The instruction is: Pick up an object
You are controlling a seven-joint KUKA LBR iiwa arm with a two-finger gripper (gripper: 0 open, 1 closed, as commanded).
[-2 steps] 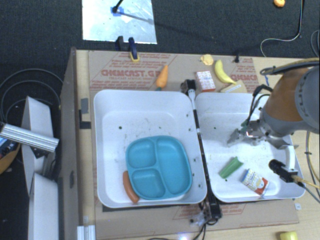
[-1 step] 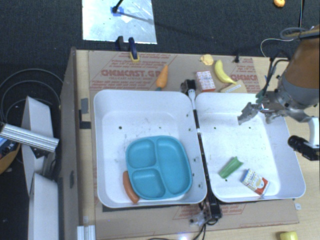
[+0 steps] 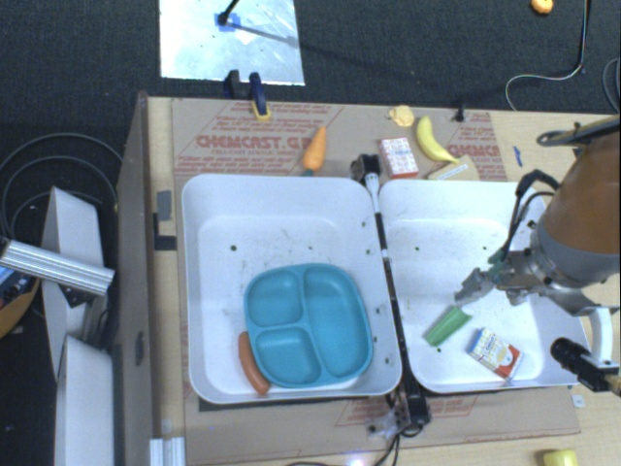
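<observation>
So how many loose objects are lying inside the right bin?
2. A green block lies near the bin's middle front, just below the gripper. A small white and red carton lies to its right, near the front wall. The arm may hide others.

A robotics lab: a cardboard-topped bench (image 3: 291, 134) stands on dark carpet (image 3: 78, 47), carrying two white bins (image 3: 291, 202) stocked with toy food, with loose cables (image 3: 572, 66) trailing across the floor and aluminium framing (image 3: 58, 268) alongside.
</observation>
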